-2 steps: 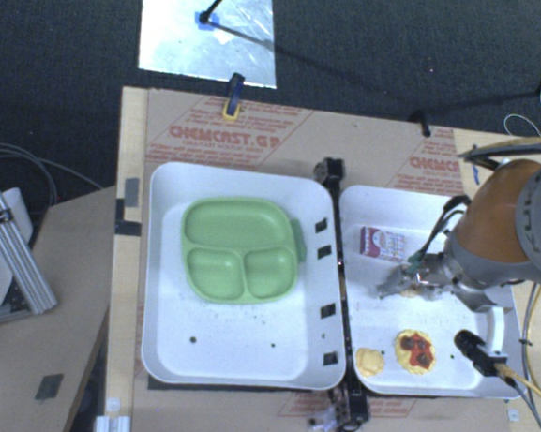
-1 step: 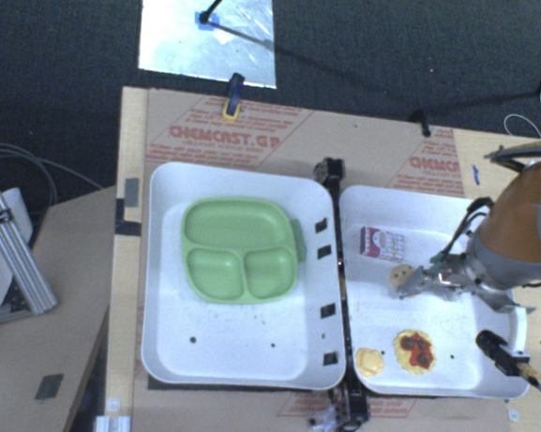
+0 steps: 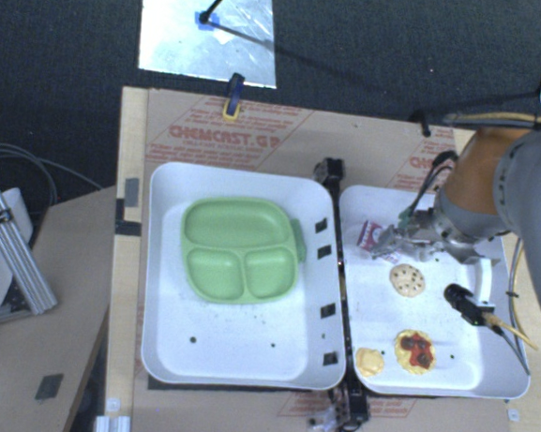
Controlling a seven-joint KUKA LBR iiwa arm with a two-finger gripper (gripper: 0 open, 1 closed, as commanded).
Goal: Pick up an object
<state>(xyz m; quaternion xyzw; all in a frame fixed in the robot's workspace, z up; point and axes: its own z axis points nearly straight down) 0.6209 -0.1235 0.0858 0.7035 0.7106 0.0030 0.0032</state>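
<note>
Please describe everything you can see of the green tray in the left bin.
The green tray is pale green and looks like moulded plastic, with rounded corners. It has three compartments: one long across the far side, two smaller on the near side. It lies flat, slightly turned, on the floor of the left bin, towards the far side. Nothing lies in it.

Grey arm reaching in from right, orange-banded wrist bent down, gripper (image 3: 391, 242) low

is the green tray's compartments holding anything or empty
Empty. The green tray lies flat in the left bin, and all three compartments show bare green.
</note>
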